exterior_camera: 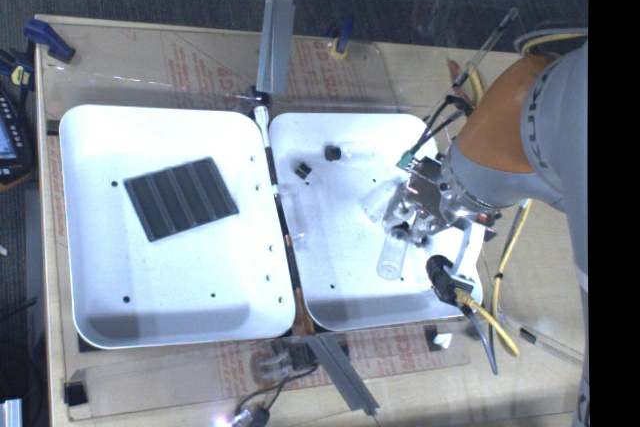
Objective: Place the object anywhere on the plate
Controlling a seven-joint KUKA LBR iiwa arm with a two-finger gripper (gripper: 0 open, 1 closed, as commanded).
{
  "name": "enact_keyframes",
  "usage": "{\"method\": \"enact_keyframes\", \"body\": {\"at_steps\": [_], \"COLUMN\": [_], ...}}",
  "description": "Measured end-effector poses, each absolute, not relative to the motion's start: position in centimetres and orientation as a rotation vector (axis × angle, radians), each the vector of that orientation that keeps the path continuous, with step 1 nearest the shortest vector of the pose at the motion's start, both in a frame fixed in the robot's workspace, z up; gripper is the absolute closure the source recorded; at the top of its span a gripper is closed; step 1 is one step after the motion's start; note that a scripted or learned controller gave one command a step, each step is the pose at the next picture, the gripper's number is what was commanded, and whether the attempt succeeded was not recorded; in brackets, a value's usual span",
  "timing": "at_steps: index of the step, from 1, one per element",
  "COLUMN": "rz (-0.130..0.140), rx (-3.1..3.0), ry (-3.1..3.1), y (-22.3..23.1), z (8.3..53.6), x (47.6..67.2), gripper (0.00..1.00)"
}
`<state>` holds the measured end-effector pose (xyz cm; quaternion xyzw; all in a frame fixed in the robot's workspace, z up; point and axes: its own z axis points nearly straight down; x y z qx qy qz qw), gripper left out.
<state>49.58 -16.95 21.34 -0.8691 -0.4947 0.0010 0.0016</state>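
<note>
Left bin (70, 215), left half of frame: white, shallow, rounded corners. On its floor, upper-left of centre, lies the plate (182, 198): dark grey, flat, rectangular, with parallel ridges along its length, turned at a slant. A few small dark dots mark the bin floor around it.

Between the bins a grey bar (274, 43) runs up toward the top of the frame; another grey strip (345, 380) sits at lower centre on the desk (150, 45). The desk surface is pale wood-coloured with faint reddish printing, too blurred to read. No legible labels or brands anywhere.

Right bin (330, 310), centre-right of frame: white, same shape. Two small dark bits (331, 153) lie near its top left part, apart from each other.

The object (392, 257): a clear, see-through item, tube- or bottle-like, pale against the white floor, hard to outline. It lies in the right part of the right bin, tilted, its lower end toward the bottom of the frame.

The gripper (410, 215) sits just above and touching or overlapping the object's upper end. Cannot tell whether the jaws are spread or pinching; clutter of metal and cables hides them. Grey arm (545, 145) with orange band fills the right edge.
</note>
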Motion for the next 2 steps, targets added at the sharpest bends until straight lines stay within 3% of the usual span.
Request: {"method": "enact_keyframes", "body": {"at_steps": [1,2], "rz": [0.007,0.007], "rx": [-2.713,-2.909], "ry": [-1.575,-1.175], "y": [-7.6,-0.9], "z": [19.8,19.0], "x": [55.7,60.9], "gripper": [1.00,1.00]}}
